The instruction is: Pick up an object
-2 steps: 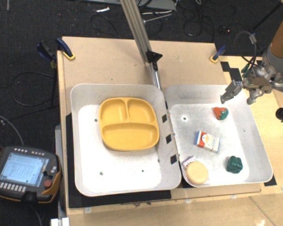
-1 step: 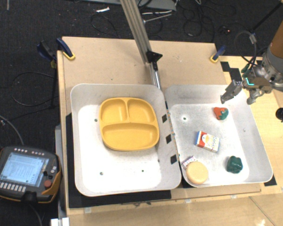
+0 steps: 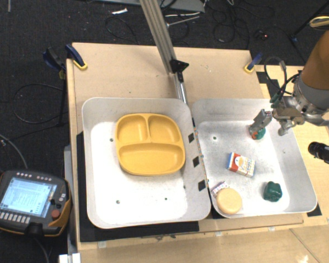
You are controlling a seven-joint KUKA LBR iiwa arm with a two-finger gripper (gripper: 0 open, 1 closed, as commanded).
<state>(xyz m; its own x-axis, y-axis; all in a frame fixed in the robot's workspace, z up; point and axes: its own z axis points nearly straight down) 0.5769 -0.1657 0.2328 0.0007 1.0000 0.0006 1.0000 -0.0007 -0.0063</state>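
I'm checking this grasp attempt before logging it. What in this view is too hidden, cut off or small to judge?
- Gripper in the camera view: one finger overlaps a small red and green object; whether it is gripped is unclear.
- That object: too small to identify.
- Small box: print too small to read.
- Arm: cut off by the right edge.

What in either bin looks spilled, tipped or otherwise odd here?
Nothing stands out. The yellow plate lies flat in the left bin. In the right bin, the small box, the round yellow piece, the green piece and a small object below the tool lie apart.
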